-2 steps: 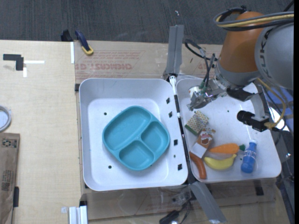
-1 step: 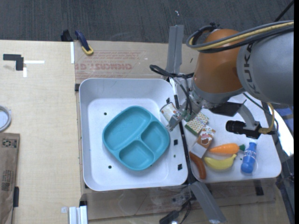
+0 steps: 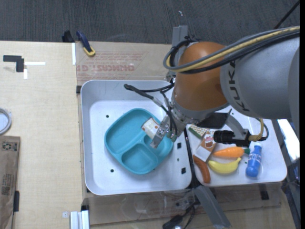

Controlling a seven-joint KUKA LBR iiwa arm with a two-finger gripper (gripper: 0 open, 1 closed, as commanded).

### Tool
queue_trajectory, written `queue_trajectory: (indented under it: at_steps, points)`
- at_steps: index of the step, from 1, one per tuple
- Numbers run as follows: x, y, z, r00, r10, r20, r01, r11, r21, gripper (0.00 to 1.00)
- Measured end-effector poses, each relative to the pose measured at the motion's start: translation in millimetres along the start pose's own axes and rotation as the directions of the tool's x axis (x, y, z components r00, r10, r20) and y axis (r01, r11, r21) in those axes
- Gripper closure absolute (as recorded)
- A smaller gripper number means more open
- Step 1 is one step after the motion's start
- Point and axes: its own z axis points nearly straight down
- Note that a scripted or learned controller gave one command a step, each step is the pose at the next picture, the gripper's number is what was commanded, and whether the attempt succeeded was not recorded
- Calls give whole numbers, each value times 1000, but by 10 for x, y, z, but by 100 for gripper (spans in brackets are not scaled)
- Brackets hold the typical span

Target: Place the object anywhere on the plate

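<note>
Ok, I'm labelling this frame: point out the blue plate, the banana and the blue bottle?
blue plate (image 3: 125, 138): camera view, bare floor of its large compartment.
banana (image 3: 225, 166): camera view, middle of its yellow body.
blue bottle (image 3: 254, 162): camera view, middle of its body.

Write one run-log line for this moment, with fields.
stage: placing | gripper: over plate right rim, left bin | carton: on plate beside gripper | right bin: banana, carrot, bottle

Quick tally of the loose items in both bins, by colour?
Teal divided plastic plate: 1
White small carton, at the gripper: 1
Orange toy carrot: 1
Yellow toy banana: 1
Blue bottle: 1
Brown-red sausage: 1
Printed cartons: 2
Total: 8
</note>
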Motion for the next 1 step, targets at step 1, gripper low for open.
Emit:
queue_trajectory:
  at_steps: [1]
  points:
    - [-5, -4, -1, 1000, 1, 0, -1, 1000, 0, 0]
